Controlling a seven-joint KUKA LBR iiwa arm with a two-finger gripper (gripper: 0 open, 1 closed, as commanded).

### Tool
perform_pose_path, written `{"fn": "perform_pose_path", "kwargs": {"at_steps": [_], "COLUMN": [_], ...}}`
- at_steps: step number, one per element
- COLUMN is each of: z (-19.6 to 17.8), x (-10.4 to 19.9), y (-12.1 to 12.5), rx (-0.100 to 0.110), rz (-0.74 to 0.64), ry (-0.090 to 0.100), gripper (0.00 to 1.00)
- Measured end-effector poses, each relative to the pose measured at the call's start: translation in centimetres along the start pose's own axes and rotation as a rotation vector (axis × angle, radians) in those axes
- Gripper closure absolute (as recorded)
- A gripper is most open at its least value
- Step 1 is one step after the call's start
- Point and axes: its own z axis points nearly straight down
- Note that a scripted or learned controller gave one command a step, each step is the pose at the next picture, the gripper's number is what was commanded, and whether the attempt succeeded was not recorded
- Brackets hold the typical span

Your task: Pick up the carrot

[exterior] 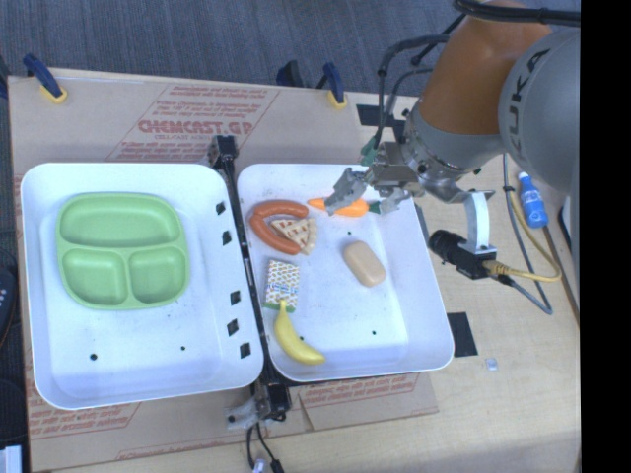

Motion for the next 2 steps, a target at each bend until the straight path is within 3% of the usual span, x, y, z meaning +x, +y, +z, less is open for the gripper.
{"fn": "perform_pose_path", "kwargs": {"at_steps": [1,2], "z": [2.1,18.6], "x": [-6.5,-5.7], "y": [8.6,8.5], "rx": [-0.001,0.012], "rz": [-0.024,-0.029], "ry": [-0.001,0.003], "gripper": [0.0,0.0]}}
